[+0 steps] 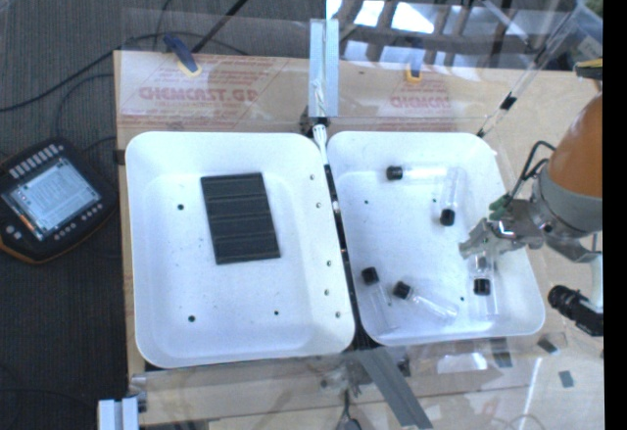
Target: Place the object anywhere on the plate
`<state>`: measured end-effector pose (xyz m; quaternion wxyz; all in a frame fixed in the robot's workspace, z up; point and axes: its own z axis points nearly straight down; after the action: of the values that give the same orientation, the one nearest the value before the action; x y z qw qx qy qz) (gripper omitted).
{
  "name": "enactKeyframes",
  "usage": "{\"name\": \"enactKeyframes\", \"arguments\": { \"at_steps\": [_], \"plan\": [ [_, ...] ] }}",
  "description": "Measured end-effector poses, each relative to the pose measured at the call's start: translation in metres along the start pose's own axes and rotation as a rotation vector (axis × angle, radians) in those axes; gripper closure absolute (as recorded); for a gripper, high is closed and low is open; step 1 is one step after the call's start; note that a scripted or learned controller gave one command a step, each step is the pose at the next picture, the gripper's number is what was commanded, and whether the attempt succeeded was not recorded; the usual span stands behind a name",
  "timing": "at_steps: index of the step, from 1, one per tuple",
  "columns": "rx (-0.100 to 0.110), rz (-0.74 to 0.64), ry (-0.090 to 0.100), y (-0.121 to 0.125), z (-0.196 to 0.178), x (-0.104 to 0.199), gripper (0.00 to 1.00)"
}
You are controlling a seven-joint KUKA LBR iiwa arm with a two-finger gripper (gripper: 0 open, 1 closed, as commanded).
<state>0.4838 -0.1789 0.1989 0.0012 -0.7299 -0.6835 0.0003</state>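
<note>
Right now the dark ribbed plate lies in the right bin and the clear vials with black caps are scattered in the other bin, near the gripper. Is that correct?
Not quite. The camera view shows the dark ribbed plate lying in the left bin, not the right one. The rest holds: the clear vials with black caps are scattered in the other bin, the right bin, near the gripper.

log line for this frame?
stage: reaching | gripper: over right bin, near a capped vial | dark plate: left bin, bare
</note>
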Motion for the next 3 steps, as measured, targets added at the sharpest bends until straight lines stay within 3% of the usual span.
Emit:
{"name": "enactKeyframes", "arguments": {
  "at_steps": [1, 2, 3],
  "plan": [
    [0.002, -0.065, -0.001, 0.009, 0.008, 0.07, 1.0],
    [0.001, -0.3, -0.003, 0.132, 0.016, 0.18, 1.0],
    [-0.001, -0.666, -0.003, 0.123, -0.026, 0.253, 1.0]
  ]
}}
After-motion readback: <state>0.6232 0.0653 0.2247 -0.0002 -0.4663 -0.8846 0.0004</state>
